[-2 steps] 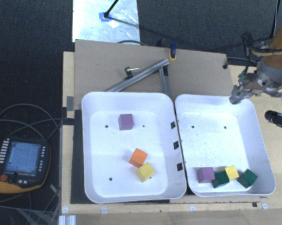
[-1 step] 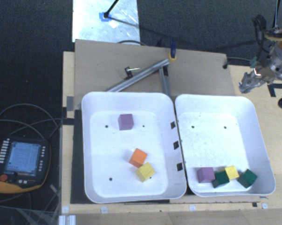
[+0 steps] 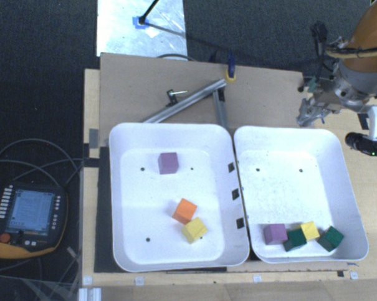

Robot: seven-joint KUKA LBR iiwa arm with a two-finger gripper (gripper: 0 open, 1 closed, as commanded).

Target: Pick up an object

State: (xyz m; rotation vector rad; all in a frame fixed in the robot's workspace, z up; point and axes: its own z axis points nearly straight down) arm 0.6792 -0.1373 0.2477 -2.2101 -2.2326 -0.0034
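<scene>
Brown bench (image 3: 266, 88), dark carpet (image 3: 43, 59), two white bins (image 3: 115, 193)

A tan worktop (image 3: 266, 91) carries two white bins (image 3: 119, 237) side by side, with a metal bar (image 3: 184, 101) at 12 o'clock.

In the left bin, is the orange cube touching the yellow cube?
Touching. The camera view shows the orange cube and yellow cube meeting at a corner, with no white gap between.
</scene>
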